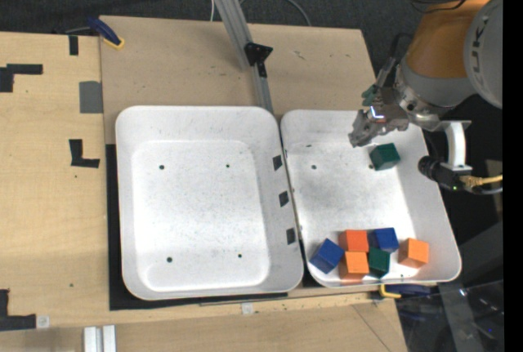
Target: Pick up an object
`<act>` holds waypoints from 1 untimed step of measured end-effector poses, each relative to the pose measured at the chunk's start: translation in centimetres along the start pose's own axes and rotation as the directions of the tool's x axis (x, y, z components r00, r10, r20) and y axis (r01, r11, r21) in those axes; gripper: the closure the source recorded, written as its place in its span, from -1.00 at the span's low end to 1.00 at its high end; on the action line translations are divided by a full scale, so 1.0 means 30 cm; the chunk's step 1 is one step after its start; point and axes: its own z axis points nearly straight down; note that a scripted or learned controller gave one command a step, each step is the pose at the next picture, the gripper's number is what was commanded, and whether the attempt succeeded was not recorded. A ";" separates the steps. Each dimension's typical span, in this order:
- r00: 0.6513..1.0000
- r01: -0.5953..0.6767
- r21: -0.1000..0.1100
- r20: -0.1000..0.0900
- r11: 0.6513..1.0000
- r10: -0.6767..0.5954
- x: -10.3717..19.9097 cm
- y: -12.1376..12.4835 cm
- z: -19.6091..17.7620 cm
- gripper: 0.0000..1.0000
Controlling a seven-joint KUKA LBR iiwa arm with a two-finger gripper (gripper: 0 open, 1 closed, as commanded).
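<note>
In the right bin [327,203] a dark green block [384,155] lies alone near the far right side. My gripper [364,133] hangs just up and left of that block, close to it, with nothing visibly between its fingers. Along the bin's near edge sits a cluster of blocks: a blue one [327,254], an orange one [355,240], a second blue one [384,238], another orange one [355,263], a green one [378,260] and an orange one [414,251] at the right end.
The left bin [196,203] lies beside the right one. A slanted metal pole [233,11] crosses the bench behind the bins. The arm's orange band [445,32] looms over the right bin's far corner.
</note>
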 end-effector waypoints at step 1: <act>1.000 -0.001 -0.001 0.001 1.000 0.001 0.159 0.008 -0.014 1.00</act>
